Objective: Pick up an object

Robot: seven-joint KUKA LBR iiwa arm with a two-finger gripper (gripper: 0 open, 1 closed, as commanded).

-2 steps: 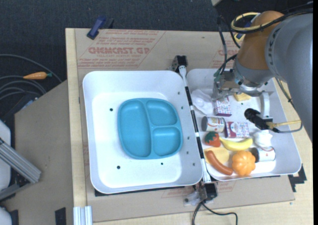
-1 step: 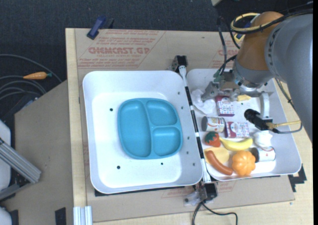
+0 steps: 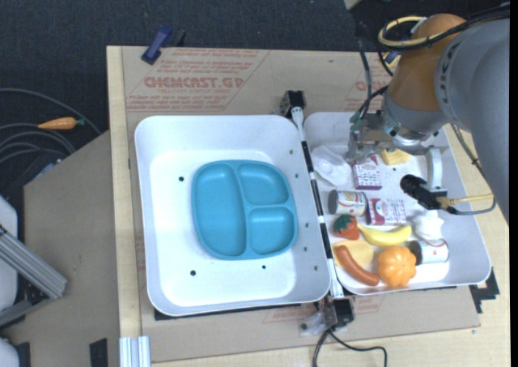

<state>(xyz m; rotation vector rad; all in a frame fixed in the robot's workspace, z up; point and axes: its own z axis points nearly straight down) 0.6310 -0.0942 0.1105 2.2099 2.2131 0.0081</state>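
1. The arm (image 3: 421,74) is reaching in from the right and hanging over the far end of the right bin (image 3: 477,253); the end effector (image 3: 364,140) is sitting low among the items there.
2. Whether it is wide, narrow or gripping is not readable from this angle. Nothing is visibly lifted, so the pick is probably not yet done.
3. The right bin is holding the candidates: a small carton (image 3: 368,174) just below the end effector, a second carton (image 3: 387,211), a banana (image 3: 386,235), an orange (image 3: 396,266), a sausage (image 3: 354,265) and a strawberry (image 3: 347,226), all crowding together.
4. The left bin (image 3: 162,211) is carrying a blue divided plate (image 3: 243,208), lying flat with bare compartments.
5. Both bins are resting side by side on the counter (image 3: 202,82).
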